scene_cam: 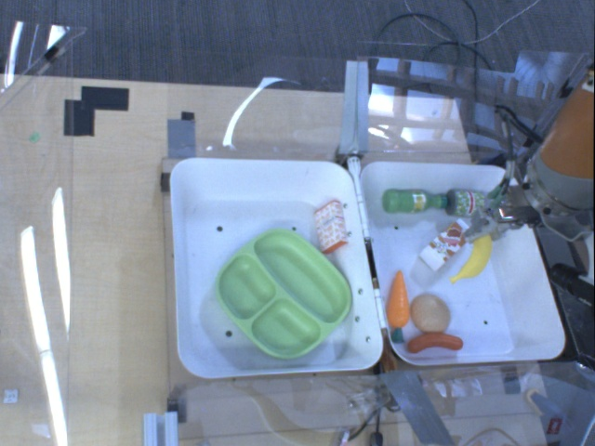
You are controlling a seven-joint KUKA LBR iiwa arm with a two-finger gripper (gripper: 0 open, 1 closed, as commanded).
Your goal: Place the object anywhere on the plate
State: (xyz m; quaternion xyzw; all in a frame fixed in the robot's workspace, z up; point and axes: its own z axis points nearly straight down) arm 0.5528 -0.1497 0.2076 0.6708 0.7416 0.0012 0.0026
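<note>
My right bin (pixel 544 342) bears a green bottle (pixel 429 201), banana (pixel 473 258), carrot (pixel 398 299), sausage (pixel 433 343) and round potato (pixel 430 312).

Green plate (pixel 284 293), yellow banana (pixel 473 258), orange carrot (pixel 398 299)

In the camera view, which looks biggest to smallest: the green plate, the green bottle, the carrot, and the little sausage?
1. green plate
2. green bottle
3. carrot and sausage: these look about alike in length, so I won't rank them.
</note>
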